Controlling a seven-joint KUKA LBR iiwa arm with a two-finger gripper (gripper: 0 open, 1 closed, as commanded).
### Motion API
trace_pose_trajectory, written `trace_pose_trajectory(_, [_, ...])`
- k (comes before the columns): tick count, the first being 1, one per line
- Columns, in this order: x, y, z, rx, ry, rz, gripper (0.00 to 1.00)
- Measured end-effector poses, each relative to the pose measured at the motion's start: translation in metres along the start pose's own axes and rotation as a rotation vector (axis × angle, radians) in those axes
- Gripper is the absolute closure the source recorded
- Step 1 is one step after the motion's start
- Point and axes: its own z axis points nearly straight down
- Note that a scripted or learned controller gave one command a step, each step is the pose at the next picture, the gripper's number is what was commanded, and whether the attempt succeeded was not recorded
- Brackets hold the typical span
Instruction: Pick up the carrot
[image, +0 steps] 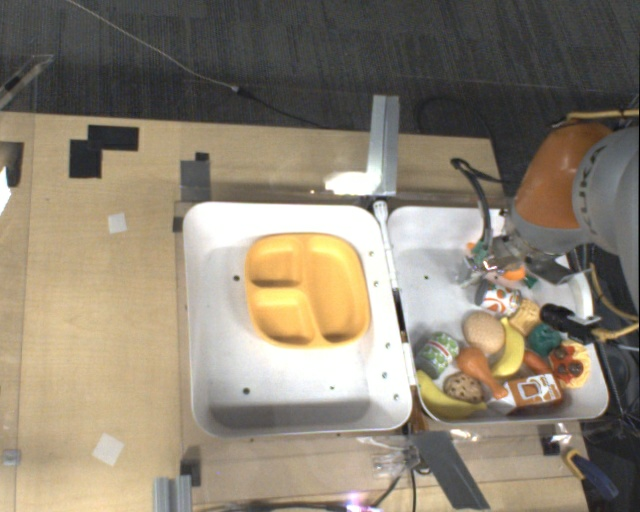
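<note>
Right bin (430, 250), lower half: carrot (479, 367) lying in the toy pile, touching the beige rounded toy (483, 332) above it, just beside the yellow banana (511, 350) on its right and the cookie (462, 388) below-left. Green-and-white can (437, 352) near on the left.

Gripper (490, 262) over the upper part of the same bin, apart from the carrot, among small scraps near the bin's back. Pincer state: cannot tell, hidden under the wrist and clutter. Nothing seen held.

Step in hand, as judged: travel to the carrot and line up for the grasp. Not yet done.

Carrot long axis: diagonal in the camera view, upper-left to lower-right. Appears thicker toward the upper-left and narrower toward the lower-right, so likely pointing lower-right; tip partly lost against the carton (533, 390), so not certain.

To do it well:
- Move toward the near edge of the bin and centre over the carrot's mid-length.
- Turn the wrist so the closing direction crosses the long axis.
- Descend straight; crowded neighbours likely to be nudged or caught along with it.
- Favour the exposed middle, away from the beige toy.
- Lift slowly and check for a real hold.
</note>
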Motion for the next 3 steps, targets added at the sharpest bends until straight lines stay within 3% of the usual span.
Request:
trace_pose_trajectory(1, [-0.029, 0.043, 0.000, 0.027, 0.018, 0.339, 0.00])
trace_pose_trajectory(2, [-0.051, -0.017, 0.000, 0.003, -0.001, 0.299, 0.00])
trace_pose_trajectory(3, [-0.054, -0.033, 0.000, -0.001, 0.001, 0.271, 0.00])
